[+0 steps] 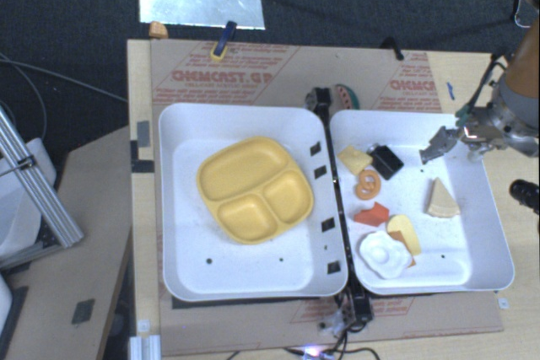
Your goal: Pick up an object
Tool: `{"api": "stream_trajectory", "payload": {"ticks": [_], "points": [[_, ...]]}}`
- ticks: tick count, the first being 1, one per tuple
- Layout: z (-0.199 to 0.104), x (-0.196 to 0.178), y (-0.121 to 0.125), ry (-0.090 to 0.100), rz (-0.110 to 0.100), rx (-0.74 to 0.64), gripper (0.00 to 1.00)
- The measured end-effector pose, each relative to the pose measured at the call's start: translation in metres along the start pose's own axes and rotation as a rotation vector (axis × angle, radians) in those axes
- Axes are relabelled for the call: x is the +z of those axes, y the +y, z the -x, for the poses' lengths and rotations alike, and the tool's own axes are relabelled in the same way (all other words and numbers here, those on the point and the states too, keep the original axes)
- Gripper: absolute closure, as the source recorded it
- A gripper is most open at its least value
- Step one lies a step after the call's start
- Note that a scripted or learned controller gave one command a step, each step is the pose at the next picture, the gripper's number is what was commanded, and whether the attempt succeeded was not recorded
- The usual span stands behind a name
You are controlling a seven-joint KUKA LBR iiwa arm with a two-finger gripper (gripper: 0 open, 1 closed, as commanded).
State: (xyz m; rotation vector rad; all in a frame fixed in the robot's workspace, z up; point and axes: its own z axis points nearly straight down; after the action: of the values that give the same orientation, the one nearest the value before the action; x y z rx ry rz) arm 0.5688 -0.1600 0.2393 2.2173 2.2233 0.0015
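Two white bins sit side by side on the bench, and over the right bin (494,261) the gripper (440,143) hovers open and empty, the beige wedge (441,200) lying just below it.

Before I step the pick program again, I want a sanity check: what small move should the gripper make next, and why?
Probably a short drop toward the tan wedge. The gripper hangs above the right bin with nothing between its fingers, and that wedge lies nearest, apart from the other items.

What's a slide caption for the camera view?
Tool hovers over right bin of toy food; yellow divided plate sits in left bin.
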Motion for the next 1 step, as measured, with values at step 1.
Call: {"api": "stream_trajectory", "payload": {"ticks": [1], "points": [[0.0256, 0.1495, -0.0303, -0.007, 0.007, 0.003, 0.0]]}}
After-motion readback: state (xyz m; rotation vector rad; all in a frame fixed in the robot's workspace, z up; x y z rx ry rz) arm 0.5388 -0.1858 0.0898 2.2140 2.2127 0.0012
